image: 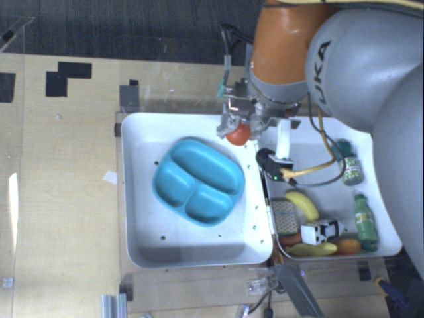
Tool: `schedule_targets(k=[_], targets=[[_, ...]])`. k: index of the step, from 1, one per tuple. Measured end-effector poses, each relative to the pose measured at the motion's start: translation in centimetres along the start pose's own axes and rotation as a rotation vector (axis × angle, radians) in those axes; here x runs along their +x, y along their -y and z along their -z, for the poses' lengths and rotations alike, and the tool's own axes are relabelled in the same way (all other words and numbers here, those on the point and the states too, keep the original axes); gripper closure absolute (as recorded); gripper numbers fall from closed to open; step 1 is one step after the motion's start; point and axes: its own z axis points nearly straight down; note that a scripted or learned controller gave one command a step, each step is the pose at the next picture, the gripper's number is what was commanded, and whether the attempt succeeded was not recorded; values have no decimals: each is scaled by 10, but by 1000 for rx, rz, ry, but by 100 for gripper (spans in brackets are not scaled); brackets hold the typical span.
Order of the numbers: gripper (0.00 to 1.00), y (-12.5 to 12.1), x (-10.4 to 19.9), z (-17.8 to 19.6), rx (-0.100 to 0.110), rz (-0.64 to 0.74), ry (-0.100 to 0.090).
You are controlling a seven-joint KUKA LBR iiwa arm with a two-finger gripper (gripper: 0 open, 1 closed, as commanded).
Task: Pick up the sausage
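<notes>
My gripper (237,128) hangs over the far right corner of the left bin (132,197), just left of the wall between the bins. Its fingers are shut on a small red-orange rounded piece (237,136), which looks like the sausage seen end-on and lifted above the bin floor. The wrist above covers most of the fingers. The arm's orange band and grey body cover the upper right.
A blue divided plate (199,181) lies in the left bin. The right bin (387,240) holds a banana (303,204), a second yellow fruit (311,249), an orange-brown oblong piece (348,246), two green bottles (363,220) (349,165) and a mesh pad (285,217).
</notes>
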Motion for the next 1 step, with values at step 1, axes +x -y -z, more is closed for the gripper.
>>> schedule_targets(k=[1], targets=[[100, 20, -52, -27, -1, 102, 0]])
